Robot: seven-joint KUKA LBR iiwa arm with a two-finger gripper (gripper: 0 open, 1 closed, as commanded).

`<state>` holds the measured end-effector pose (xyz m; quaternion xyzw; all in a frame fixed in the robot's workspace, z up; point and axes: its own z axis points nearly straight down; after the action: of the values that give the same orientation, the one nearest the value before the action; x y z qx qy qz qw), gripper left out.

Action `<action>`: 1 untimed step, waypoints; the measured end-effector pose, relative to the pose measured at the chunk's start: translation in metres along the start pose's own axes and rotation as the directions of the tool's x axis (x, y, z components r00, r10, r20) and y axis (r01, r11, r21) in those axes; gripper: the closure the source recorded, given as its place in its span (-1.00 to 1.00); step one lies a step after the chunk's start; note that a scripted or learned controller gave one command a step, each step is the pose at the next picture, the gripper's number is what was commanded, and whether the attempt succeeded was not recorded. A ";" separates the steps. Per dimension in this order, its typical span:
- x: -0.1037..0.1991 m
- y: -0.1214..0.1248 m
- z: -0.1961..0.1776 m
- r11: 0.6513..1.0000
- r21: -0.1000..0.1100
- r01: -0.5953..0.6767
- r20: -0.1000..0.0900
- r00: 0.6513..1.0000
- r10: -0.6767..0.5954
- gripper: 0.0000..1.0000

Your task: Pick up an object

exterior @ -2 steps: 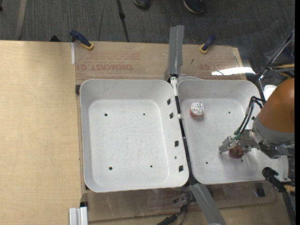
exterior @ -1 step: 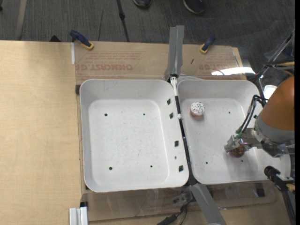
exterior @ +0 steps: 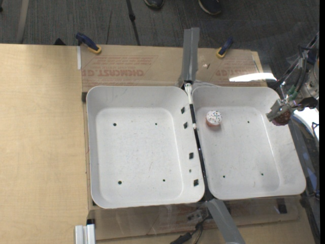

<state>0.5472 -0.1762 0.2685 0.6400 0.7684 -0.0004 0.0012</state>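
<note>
A small round white object (exterior: 214,118) with dark speckles and a pinkish base lies in the right bin (exterior: 254,187), near its back left corner and close to the divider. My gripper (exterior: 281,114) hangs over the right bin's right rim, well to the right of the speckled object and apart from it. A small dark reddish lump (exterior: 283,118) shows at the gripper's lower end. Whether it is held or only lies beneath is unclear.
The left bin (exterior: 101,187) sits beside the right one, joined along a central seam with black clips (exterior: 193,136). Cables and arm parts (exterior: 304,75) crowd the right edge. Two clamps (exterior: 89,42) hold the cardboard behind the bins. Bare wooden bench (exterior: 40,136) lies left.
</note>
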 end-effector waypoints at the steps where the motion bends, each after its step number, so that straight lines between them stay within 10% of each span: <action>1: 0.000 0.000 0.000 1.000 0.001 0.000 0.000 1.000 0.000 -1.00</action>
<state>0.5471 -0.1762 0.2683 0.6400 0.7684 -0.0005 0.0008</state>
